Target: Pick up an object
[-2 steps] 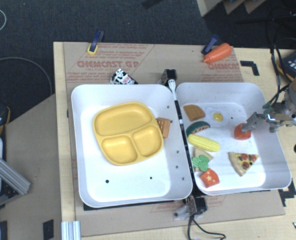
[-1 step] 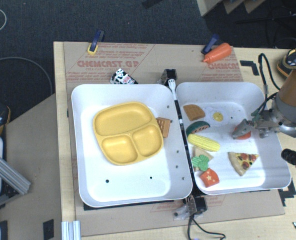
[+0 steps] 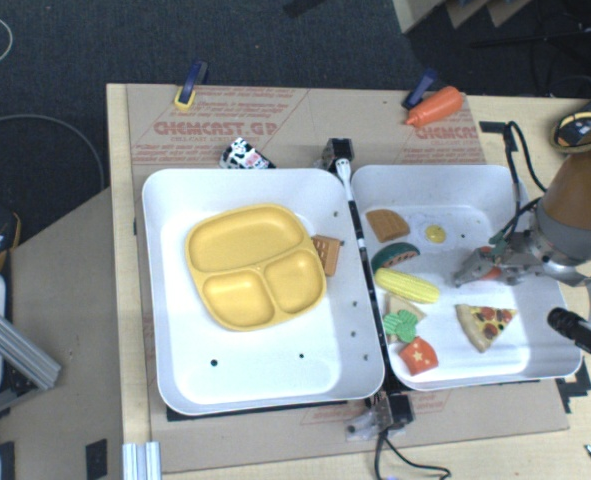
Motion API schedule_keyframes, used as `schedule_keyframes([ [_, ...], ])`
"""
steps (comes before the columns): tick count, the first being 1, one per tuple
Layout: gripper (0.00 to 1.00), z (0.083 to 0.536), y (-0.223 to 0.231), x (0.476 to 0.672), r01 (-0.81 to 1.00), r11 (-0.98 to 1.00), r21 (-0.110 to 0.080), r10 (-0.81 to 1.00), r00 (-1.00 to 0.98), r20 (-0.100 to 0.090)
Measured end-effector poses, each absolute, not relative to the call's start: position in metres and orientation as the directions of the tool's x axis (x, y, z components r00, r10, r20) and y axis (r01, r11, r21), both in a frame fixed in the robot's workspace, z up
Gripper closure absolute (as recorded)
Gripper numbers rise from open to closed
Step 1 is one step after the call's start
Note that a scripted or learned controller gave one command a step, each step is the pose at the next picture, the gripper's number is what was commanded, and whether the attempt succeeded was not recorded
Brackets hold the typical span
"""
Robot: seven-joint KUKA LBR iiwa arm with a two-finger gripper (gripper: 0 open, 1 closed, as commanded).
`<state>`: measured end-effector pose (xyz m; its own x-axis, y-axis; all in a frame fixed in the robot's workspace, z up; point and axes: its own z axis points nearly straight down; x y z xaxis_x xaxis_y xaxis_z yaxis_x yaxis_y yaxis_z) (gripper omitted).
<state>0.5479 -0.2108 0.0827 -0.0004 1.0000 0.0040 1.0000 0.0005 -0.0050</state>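
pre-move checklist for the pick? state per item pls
1. Claw over the right bin: ok, it sits inside that bin, near the middle.
2. Claw carrying nothing: cannot tell, its tip is too blurred.
3. Target in reach: ok, the pizza slice lies just below the claw, apart from other items.
4. Crowded targets: not ok, the corn cob, the green piece and the red piece lie packed along the bin's left side.
5. Yellow tray out of the way: ok, it sits in the left bin.
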Motion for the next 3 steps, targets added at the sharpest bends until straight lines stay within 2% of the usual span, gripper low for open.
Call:
schedule_keyframes([
  [1, 1.00, 0.095, -0.212, 0.549, 1.000, 0.000, 0.000, 1.000, 0.000, 0.001],
  [2, 1.00, 0.158, -0.214, 0.556, 1.000, 0.001, 0.008, 1.000, -0.001, -0.004],
  [3, 1.00, 0.201, -0.214, 0.559, 1.000, 0.002, 0.007, 1.000, -0.002, -0.003],
])
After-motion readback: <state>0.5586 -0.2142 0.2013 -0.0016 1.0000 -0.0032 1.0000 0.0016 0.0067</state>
